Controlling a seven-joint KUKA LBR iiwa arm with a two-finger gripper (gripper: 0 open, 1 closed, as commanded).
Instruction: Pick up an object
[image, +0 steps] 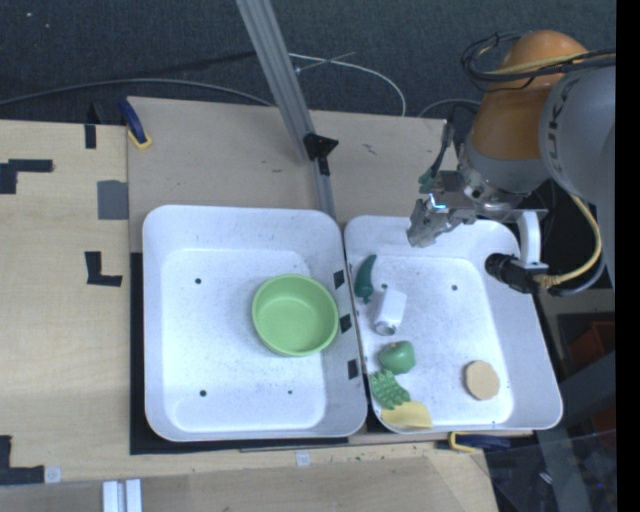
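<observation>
The arm (575, 120) is showing a smooth, rounded grey casing; a bulging orange band (525, 95) is wrapping it above the wrist; thin black cables (500, 55) are looping over the top of that band; the gripper (428, 228) is showing up as a small silver-grey metal block with a greenish glint on its side; a black cylindrical fitting (505, 270) is sticking out beside a white bracket; a yellowish hose (585, 270) is curving away from it.
</observation>
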